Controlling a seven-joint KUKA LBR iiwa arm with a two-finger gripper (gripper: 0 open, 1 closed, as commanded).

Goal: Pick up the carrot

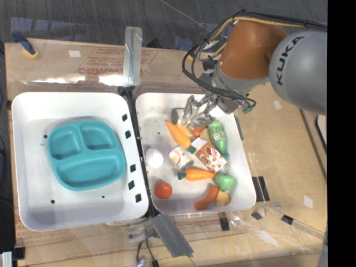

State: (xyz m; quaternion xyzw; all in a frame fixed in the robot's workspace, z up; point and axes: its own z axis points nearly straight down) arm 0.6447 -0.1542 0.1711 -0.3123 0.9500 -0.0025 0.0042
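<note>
In the left bin (25,149) we see a teal divided plate (86,153) lying flat (three compartments, one long and two smaller). In the right bin (153,107) we see a white egg (154,159) near the left wall, a red tomato (163,190) below it, and a green bottle (217,137) by the right wall. A small carton (209,156) lies mid-bin, with a green pepper (225,181) just beneath.

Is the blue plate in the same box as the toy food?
No. The blue plate lies flat in the left bin, while the carrot and the other toy food sit in the right bin.
</note>
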